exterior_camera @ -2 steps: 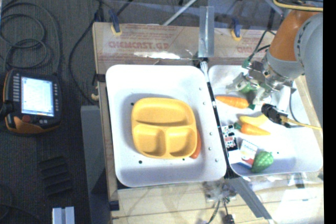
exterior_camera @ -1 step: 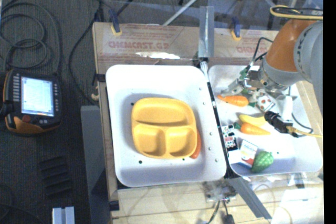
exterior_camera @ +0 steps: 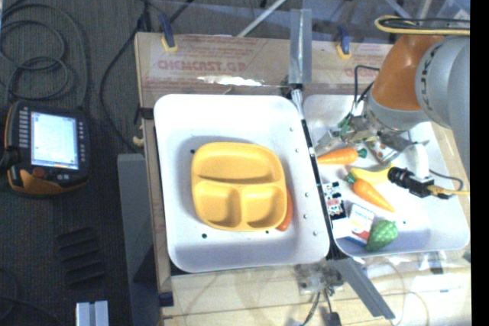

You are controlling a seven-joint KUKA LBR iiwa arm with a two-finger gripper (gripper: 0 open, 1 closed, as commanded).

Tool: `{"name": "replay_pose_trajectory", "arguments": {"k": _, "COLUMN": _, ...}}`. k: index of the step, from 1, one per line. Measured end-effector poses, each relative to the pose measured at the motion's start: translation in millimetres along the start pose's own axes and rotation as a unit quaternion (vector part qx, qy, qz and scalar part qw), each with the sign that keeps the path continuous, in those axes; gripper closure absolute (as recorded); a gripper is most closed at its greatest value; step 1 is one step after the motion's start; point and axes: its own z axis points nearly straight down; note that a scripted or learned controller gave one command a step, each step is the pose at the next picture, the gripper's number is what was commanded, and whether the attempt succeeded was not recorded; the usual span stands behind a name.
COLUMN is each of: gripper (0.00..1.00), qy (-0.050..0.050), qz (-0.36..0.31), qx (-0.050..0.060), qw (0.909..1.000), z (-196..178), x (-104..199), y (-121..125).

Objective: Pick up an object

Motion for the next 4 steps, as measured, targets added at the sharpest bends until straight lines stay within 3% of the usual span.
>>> {"name": "replay_pose_trajectory", "arguments": {"k": 1, "gripper": 0.0, "qy": 0.003, "qz": -0.006, "qx": 0.002, "qw": 1.0, "z": -0.1, "x": -26.6, "y": -44.4}}
{"name": "replay_pose_trajectory", "arguments": {"k": 2, "gripper": 1.0, "qy": 0.005, "qz": -0.006, "qx": 0.002, "qw": 1.0, "z": -6.3, "x": -26.2, "y": -43.8}}
{"name": "replay_pose_trajectory", "arguments": {"k": 3, "gripper": 1.0, "qy": 0.002, "qz": -0.065, "qx": -0.001, "qw": 0.9979, "z": -1.4, "x": -18.4, "y": -79.4}}
{"name": "replay_pose_trajectory", "arguments": {"k": 4, "gripper": 1.0, "qy": 0.009, "qz": -0.049, "qx": 0.01, "qw": 0.9987, "z": -101.5, "x": 38.1, "y": -78.8}}
